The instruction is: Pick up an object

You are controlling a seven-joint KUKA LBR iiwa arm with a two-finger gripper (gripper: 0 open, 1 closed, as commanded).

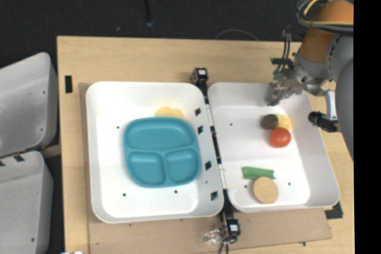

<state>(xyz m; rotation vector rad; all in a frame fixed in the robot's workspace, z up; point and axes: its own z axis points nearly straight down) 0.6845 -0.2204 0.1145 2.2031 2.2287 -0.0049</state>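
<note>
Gripper (275, 96) over right bin (315, 184) far edge, jaws' state indiscernible, tomato (280, 137) beside dark round piece (269, 121), teal divided tray (161, 150) in left bin (101, 187).

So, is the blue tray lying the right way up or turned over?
Right way up. The blue tray lies flat in the left bin, and its three compartments face the camera, all empty.
</note>
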